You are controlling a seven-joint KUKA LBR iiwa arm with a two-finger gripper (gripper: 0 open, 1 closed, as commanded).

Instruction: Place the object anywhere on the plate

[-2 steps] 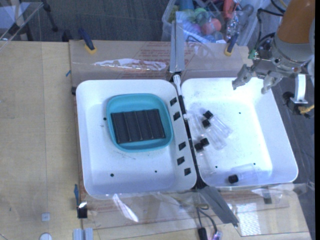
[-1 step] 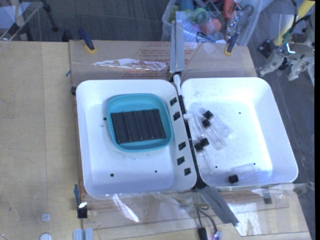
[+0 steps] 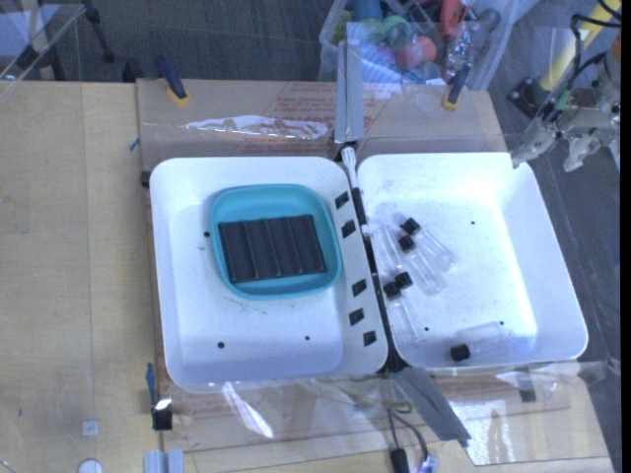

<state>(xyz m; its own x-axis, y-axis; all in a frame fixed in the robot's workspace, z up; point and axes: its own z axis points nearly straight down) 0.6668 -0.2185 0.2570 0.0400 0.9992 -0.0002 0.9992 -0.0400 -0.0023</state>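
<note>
Centrally, teal plate [image 3: 273,239] in left bin [image 3: 177,284], margins open

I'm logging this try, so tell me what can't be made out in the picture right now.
- Gripper: camera view, small and blurred at the right edge; whether it is open or shut is unreadable.
- Clear objects in the right bin: transparent against white, so count and outlines are uncertain.
- Dark block on the blue plate: too blurred to identify.
</note>
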